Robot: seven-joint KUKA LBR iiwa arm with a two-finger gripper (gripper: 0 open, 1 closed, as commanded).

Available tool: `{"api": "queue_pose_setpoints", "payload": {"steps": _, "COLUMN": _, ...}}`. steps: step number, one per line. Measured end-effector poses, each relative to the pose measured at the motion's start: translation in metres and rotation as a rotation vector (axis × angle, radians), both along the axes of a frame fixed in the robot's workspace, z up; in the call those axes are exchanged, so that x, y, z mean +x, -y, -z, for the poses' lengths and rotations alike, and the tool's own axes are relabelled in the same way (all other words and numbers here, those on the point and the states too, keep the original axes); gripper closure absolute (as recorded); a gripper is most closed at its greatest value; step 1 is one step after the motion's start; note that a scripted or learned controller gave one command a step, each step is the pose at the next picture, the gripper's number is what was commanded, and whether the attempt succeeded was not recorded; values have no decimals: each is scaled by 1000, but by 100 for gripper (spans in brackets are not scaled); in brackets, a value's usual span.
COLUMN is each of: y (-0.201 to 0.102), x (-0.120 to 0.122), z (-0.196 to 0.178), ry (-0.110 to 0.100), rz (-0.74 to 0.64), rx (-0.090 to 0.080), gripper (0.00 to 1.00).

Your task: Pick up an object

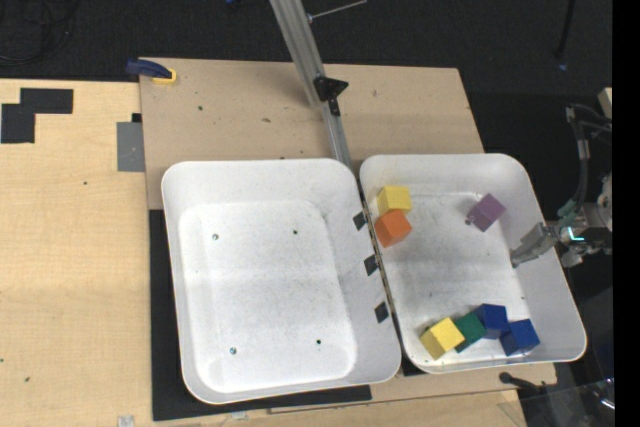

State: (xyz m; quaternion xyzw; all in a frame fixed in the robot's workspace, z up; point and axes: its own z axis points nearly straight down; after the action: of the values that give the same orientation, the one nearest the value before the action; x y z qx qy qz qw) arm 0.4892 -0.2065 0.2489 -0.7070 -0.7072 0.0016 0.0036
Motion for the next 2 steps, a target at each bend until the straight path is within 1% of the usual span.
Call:
{"api": "queue_pose_setpoints", "payload": {"steps": 1, "y": 0, "x": 1, "z": -2, "ry": 5, "rz": 1, "rx": -1, "gripper": 0}}
{"api": "queue_pose_setpoints", "payload": {"steps": 2, "y": -3, "x": 2, "z": 42, "ry": 0, "rz": 1, "rx": 0, "gripper": 0}}
